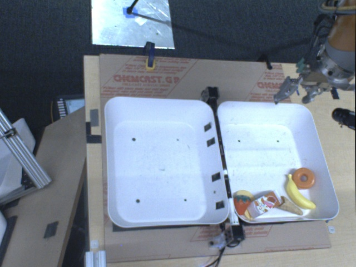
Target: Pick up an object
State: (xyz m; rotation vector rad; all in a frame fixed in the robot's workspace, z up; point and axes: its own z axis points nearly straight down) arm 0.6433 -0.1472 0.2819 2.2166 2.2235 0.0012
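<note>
My gripper (297,92) hangs spread wide with nothing in it above the right bin's (318,129) far rim. Still the approach: next I judge I must reach to the banana (299,194) in the near corner

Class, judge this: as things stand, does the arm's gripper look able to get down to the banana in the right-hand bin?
Probably yes: the banana lies uncovered, nothing above it, though the bin wall beside it is close. The gripper hangs over the far rim.

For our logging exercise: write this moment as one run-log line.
two-finger gripper: open, above right white bin's far rim | yellow banana, orange ring: near corner | nothing held
</note>
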